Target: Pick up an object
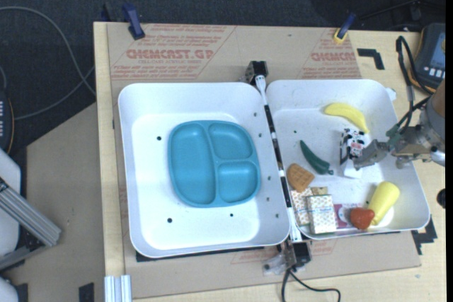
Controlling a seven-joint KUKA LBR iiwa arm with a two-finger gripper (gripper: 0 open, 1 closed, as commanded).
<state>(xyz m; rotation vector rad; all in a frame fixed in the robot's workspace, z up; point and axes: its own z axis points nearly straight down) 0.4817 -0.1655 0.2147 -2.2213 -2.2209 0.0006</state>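
The right bin (320,85) holds several small objects: a yellow banana (345,114), a green chili (313,156), a brown waffle piece (300,177), small printed boxes (316,211), a red piece (361,218) and a yellow pear-like fruit (383,199). A small black-and-white toy (352,142) stands near the bin's middle right. My gripper (359,158) reaches in from the right, low over the bin, with its tip right beside the lower side of that toy. Whether it touches the toy is unclear.
The left bin (134,104) carries a blue divided plate (212,163) at its centre. A black divider strip (272,145) runs between the bins. Cables (405,64) hang at the bench's right edge. Blue and yellow clamps sit on the cardboard at the back.
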